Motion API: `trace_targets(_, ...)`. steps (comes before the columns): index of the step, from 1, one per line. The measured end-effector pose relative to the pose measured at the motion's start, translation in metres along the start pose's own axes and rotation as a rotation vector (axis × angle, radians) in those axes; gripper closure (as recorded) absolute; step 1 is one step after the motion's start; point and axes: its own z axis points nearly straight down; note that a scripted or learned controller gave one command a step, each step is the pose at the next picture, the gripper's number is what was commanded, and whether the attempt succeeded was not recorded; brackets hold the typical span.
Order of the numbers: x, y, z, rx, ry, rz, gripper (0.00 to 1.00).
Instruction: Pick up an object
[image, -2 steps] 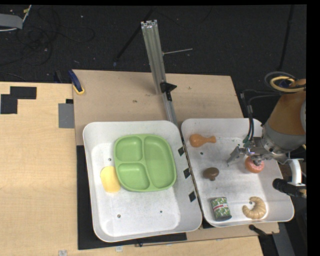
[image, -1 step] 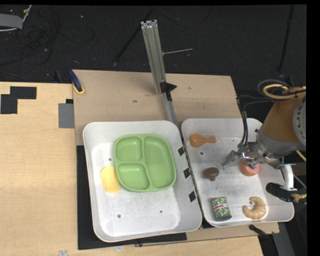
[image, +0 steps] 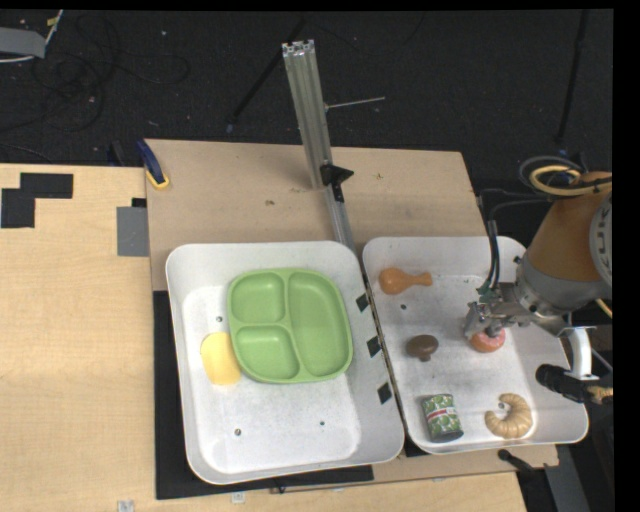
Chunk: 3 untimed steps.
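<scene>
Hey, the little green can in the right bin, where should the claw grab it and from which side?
Grip the can across its round sides near the middle, coming straight down from above. It seems to lie on its side, with open floor around it and the croissant lying clear to its right.

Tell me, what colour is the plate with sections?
Light green; the plate shows plainly in the camera view.
</scene>
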Motion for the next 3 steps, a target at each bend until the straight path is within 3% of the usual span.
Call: trace_targets(3,-0.011,-0.012,-0.165,-0.004,0.001,-0.006,1.00)
